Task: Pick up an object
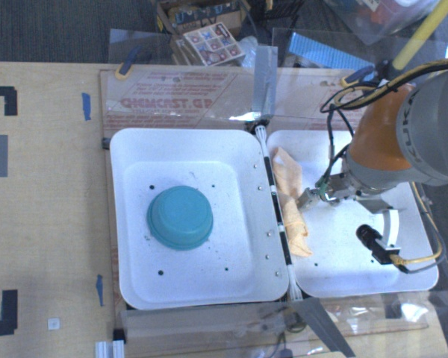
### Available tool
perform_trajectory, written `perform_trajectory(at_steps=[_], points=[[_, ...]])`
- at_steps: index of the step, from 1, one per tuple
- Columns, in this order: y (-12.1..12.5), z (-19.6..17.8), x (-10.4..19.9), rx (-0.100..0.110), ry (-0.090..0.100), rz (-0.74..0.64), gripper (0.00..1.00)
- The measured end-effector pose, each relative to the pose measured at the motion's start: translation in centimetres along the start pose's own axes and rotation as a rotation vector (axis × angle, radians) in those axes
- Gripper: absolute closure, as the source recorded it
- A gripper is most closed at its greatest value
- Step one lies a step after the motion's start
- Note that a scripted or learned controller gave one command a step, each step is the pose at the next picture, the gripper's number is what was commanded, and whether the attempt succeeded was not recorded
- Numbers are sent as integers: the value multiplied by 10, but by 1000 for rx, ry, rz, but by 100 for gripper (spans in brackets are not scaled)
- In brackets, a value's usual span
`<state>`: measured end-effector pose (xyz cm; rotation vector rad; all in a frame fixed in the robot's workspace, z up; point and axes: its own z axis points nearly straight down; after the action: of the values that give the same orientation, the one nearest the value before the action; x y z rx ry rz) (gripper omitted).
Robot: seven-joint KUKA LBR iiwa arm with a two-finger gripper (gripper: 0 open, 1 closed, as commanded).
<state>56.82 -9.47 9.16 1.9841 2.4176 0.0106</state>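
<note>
A teal upturned bowl sits in the middle of the left bin. A tan crumpled cloth lies along the left wall of the right bin. My gripper hangs low in the right bin, its tip right at the cloth's right edge. The arm's grey body and orange band cover the bin's upper right part.
A narrow divider with rivets runs between the two bins. Clear plastic sheeting and a cardboard panel lie behind the bins. The wooden bench stretches to the left. Clutter sits beyond the back edge.
</note>
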Motion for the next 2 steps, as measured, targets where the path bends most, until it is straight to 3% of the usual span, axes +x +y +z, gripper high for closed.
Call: perform_trajectory(at_steps=[1,2], points=[[-25,-94,61,14,4,128,0],[-74,-165,56,13,4,93,0]])
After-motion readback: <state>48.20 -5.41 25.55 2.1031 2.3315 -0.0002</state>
